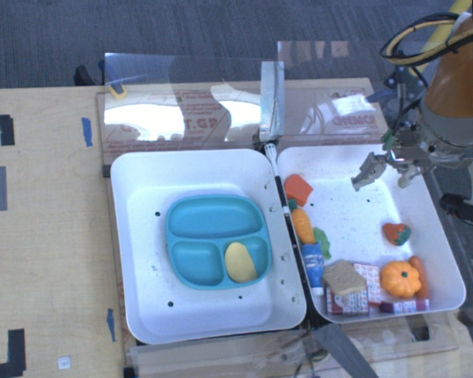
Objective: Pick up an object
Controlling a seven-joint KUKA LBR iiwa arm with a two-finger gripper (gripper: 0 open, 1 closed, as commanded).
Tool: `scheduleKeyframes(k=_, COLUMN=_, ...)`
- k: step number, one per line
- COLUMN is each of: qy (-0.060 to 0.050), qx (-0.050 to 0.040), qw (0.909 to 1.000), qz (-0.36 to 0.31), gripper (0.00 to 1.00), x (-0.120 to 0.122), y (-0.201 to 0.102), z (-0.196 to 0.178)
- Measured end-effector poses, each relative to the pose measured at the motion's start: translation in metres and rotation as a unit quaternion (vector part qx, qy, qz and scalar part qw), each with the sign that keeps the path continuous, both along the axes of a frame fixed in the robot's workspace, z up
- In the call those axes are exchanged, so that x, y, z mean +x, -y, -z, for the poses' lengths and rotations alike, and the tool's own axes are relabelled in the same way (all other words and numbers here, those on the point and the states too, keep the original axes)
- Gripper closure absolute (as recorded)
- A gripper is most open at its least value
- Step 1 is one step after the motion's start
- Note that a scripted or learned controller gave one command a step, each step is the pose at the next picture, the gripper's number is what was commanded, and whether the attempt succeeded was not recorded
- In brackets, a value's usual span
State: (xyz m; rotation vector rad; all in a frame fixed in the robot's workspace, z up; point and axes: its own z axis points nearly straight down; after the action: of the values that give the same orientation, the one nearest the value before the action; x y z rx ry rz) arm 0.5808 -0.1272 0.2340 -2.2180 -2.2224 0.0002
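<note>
The gripper point(387, 172) hangs open and empty over the right bin point(345, 218), above a strawberry point(395, 233) and pumpkin point(401, 278); no writing is legible.

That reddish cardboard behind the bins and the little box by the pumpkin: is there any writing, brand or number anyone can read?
Cardboard panel behind the bins: reddish printing, washed out by glare, not readable.
Small red-and-white box in the right bin: print too small and blurred to read.
No other text is legible.
</note>
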Motion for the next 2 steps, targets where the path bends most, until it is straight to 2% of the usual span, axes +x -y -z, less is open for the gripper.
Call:
scheduleKeyframes(k=1, qy=0.000, qx=-0.0004, qw=0.9960, qz=-0.089, gripper=0.00, x=0.064, y=-0.048, z=0.051)
scheduleKeyframes(k=2, qy=0.000, qx=0.0001, qw=0.9996, qz=-0.030, gripper=0.00, x=0.025, y=-0.052, z=0.037)
